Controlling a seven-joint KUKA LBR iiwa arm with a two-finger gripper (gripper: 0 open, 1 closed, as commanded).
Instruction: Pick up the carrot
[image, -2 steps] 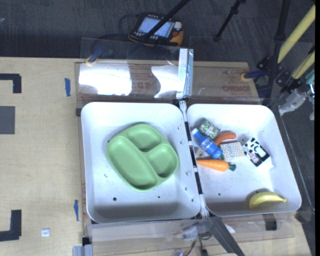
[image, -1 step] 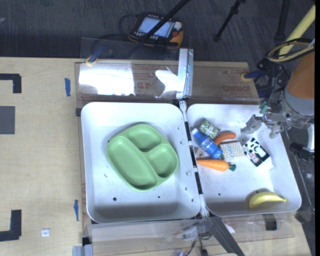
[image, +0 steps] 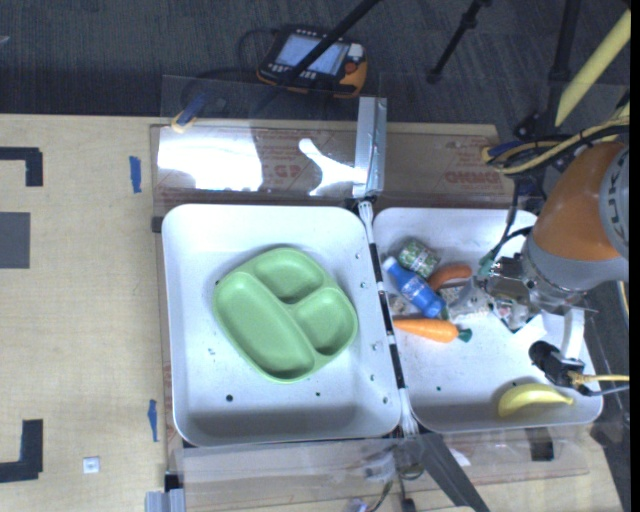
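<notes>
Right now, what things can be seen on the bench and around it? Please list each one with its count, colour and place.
bins: two, white, side by side on the bench
divided plate: one, green, in the left bin
carrot: one, orange with a green end, lying in the right bin near its left wall
bottle: one, blue, in the right bin just above the carrot
can: one, greenish, at the back of the right bin
round item: one, orange-red, beside the can; I cannot tell what it is
banana: one, yellow, front right corner of the right bin
handheld device: one, black and orange, on the floor behind the bench
arm: one, grey and orange, over the right bin
gripper: one, right of the carrot
</notes>
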